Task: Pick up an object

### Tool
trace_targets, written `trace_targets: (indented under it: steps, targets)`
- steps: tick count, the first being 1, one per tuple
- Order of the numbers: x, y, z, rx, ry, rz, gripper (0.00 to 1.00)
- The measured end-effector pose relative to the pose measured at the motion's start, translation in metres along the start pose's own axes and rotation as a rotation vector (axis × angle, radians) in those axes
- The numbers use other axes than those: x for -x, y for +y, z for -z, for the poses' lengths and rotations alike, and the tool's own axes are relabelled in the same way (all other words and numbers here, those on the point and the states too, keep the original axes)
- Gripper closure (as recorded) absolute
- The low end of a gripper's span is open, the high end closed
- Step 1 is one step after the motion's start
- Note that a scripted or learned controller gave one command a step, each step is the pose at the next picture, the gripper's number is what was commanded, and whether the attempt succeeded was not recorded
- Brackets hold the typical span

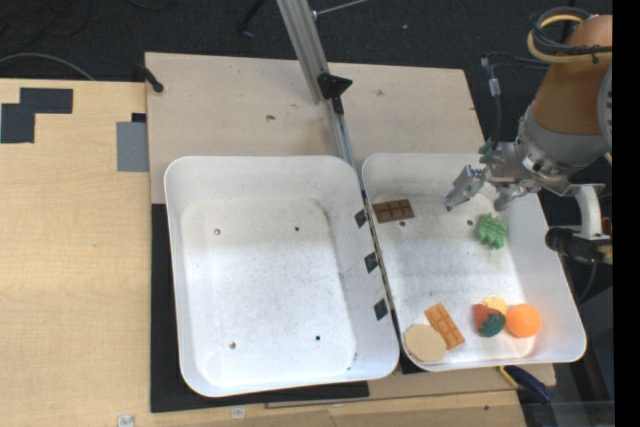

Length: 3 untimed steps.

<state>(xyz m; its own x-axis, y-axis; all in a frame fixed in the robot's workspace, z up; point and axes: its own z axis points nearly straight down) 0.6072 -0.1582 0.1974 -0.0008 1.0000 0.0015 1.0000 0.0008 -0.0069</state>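
Gripper (483, 189) over right bin (560, 300), fingers spread apart, holding nothing. Green toy (491, 231) just below it. Chocolate bar (393, 210) near the divider.

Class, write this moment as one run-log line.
pincer: open, holding nothing | position: over right white bin | nearest: green leafy toy | left white bin: no objects

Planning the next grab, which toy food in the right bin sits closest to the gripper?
The green toy, just below the gripper. The chocolate bar lies farther left; the others cluster at the bin's near edge.
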Motion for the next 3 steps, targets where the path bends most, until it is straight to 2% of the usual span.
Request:
trace_targets:
  steps: [2,3]
  targets:
    - [-0.008,0.008,-0.107,0.004,-0.001,0.000,0.00]
    - [-0.007,0.008,-0.096,0.004,-0.001,-0.004,1.00]
